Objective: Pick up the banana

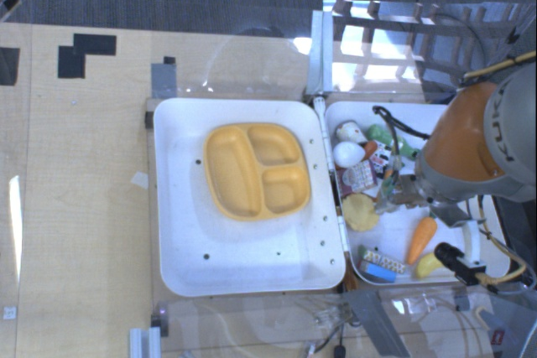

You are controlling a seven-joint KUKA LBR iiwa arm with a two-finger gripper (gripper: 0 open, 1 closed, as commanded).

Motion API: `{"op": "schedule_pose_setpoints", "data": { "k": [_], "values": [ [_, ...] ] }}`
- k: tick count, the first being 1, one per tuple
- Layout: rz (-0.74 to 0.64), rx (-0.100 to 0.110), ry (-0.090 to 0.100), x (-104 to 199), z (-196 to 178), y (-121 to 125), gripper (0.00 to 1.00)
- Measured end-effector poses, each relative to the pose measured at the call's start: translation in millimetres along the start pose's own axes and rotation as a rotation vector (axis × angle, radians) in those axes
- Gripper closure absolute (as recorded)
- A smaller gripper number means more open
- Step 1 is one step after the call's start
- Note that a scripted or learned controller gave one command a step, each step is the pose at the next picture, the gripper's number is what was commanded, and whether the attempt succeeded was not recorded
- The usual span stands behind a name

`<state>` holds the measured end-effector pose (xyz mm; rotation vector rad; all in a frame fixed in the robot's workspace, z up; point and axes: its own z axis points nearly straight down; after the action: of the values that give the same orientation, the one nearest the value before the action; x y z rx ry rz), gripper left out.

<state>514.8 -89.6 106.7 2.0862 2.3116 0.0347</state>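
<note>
pincer (392,195): low in the right bin (495,218), hanging off the orange-banded arm (470,142). I can't tell from this angle whether it's wide or narrow; nothing visibly held.
under pincer: red-and-white packet (361,174) just to its left, pale yellow lump (361,212) just beside and below it. The lump looks too round to me for the target.
banana (429,265): my best guess is the bright yellow piece at the near edge of the right bin, touching the thin end of the carrot (421,239). A black fitting (457,262) on the arm covers part of it, so I'm not certain.
gap: pincer and banana are apart, with the carrot between them.
step: approach, not yet on target.
how I'd do it: lift clear first, shift toward the near bin wall, turn the pincer across the banana's short axis, then come down wide.
watch: carrot touching it could get pinched too; bin wall close on the near side; blue item (382,268) lies near.
rest of right bin: white egg-like thing (346,153), green pieces (386,134) at the far end, well away.
left bin (180,205): yellow divided plate (256,170), not in play.
bench (75,180): nothing else I need.
</note>
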Motion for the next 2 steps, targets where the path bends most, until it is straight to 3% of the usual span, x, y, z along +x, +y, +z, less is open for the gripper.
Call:
{"op": "schedule_pose_setpoints", "data": {
  "k": [1, 2],
  "values": [
    [0.000, 0.002, 0.000, 0.1, 0.9, -0.6, 0.00],
    [-0.128, 0.033, 0.007, -64.4, -52.7, 50.0, 0.00]
  ]
}}
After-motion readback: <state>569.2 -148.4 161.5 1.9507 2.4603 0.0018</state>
